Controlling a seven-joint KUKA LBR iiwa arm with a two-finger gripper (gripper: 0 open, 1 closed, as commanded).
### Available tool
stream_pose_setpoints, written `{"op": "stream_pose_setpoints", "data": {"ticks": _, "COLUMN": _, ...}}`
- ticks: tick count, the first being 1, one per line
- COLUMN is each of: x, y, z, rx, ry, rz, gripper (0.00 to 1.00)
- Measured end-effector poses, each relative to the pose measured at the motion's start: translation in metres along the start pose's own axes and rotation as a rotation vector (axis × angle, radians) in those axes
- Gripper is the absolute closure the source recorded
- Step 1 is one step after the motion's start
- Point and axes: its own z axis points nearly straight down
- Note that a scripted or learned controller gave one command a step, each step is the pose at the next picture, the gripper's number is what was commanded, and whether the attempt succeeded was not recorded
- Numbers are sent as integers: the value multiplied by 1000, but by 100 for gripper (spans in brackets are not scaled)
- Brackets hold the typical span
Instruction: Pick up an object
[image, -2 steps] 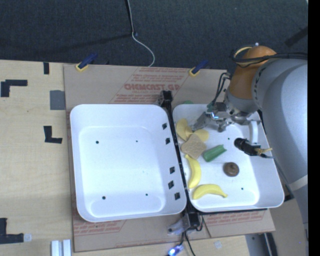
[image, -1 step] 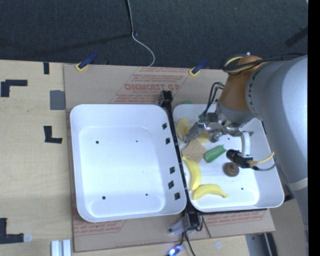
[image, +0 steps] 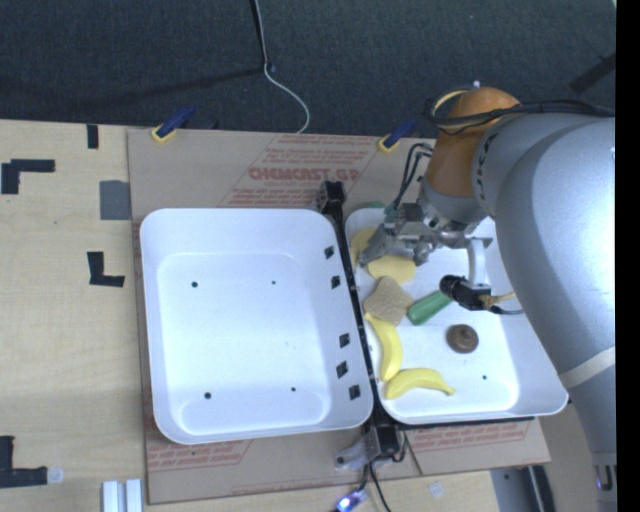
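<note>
While the big grey arm (image: 560, 200) reaches in from the right, its gripper (image: 400, 238) hangs low over the back part of the right bin (image: 500, 395). I cannot tell if the gripper is open or closed, because it is small and partly hidden. Just under it lies a pale yellow lump (image: 392, 268). I cannot tell if the gripper touches it.

Near the lump sits a tan block (image: 387, 299), and a green tube (image: 429, 306) lies just to its right. A small brown round thing (image: 461, 338) rests a bit closer to the front. Two bananas lie near the front left corner: one banana (image: 386, 345) runs along the bin's wall, and the other banana (image: 418, 382) curls beside it.

The left bin (image: 240, 330) sits right next to the right bin, on a sheet of brown cardboard (image: 290, 175).
</note>
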Motion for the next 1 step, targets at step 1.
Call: {"op": "stream_pose_setpoints", "data": {"ticks": 1, "x": 67, "y": 0, "z": -71, "rx": -6, "ry": 6, "rz": 5, "gripper": 0}}
